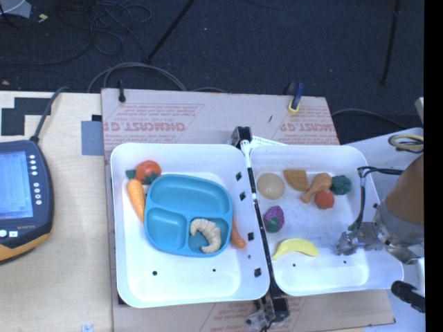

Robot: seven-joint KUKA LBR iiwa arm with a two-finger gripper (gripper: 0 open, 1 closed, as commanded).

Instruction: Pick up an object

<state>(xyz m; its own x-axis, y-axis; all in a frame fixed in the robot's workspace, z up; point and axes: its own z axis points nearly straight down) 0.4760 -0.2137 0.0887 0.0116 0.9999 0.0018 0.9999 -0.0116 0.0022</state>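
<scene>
My gripper [348, 244] hangs low over the right side of the right bin [325, 282], reaching in from the right. A yellow banana [295, 248] lies on the bin floor a short way to its left, apart from it. Further back in this bin are a purple grape bunch [273, 218], a beige round piece [270, 185], an orange wedge [296, 178], a drumstick [316, 185], a red tomato [324, 200] and a green broccoli [340, 183]. I see nothing in the gripper.
The left bin [180, 289] holds a blue divided plate [173, 192] with a shrimp [206, 232] in it, a tomato [147, 171], a carrot [136, 198] and another carrot [237, 237] by the divider. A pendant [21, 192] lies at far left.
</scene>
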